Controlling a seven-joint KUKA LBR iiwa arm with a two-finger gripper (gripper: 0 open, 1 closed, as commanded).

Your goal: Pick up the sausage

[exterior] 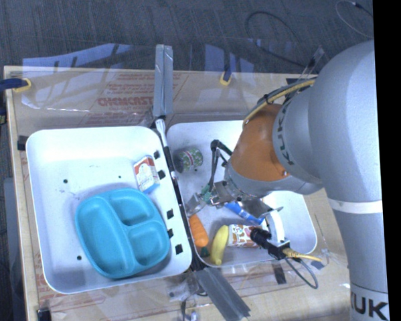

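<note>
Sausage [199, 232] lies against our right bin's [305, 233] left wall, so tool [209, 197] hovers close above; its opening we cannot tell.

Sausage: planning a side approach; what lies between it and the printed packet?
The yellow banana, between the orange sausage and the packet, in the camera view.

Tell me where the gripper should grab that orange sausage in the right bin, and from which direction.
Probably across the middle of the sausage, coming straight down from above. It lies flat and long beside the bin's left wall, with the banana close on its other side, so fingers closing across its narrow width may be cramped; near its upper end looks freer.
</note>
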